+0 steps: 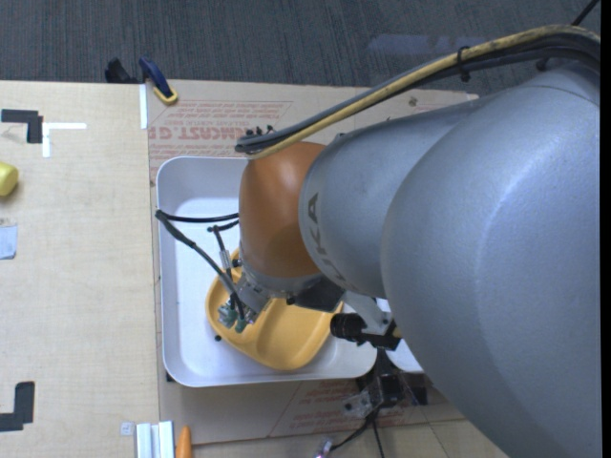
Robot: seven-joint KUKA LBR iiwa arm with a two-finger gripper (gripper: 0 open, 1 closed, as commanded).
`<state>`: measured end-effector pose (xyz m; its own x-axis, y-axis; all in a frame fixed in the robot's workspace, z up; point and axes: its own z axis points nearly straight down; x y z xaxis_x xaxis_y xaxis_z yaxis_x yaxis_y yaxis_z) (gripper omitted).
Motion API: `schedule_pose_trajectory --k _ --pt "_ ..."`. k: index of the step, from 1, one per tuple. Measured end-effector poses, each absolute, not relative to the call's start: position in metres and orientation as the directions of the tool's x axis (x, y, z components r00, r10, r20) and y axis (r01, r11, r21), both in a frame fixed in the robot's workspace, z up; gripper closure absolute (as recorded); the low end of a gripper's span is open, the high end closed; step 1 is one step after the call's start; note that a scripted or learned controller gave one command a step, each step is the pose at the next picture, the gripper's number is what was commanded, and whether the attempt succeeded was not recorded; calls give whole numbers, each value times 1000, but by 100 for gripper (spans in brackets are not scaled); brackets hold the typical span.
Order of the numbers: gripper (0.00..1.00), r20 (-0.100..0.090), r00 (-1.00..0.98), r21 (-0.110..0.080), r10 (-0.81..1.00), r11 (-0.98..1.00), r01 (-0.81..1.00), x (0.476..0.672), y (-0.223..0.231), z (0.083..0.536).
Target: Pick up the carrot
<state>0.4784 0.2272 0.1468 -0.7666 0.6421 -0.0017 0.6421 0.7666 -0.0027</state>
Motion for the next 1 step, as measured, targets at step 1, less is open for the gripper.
schedule_pose_trajectory --k 1 --pt "100 -1 -774 -3 633 774 633 478 226 167"
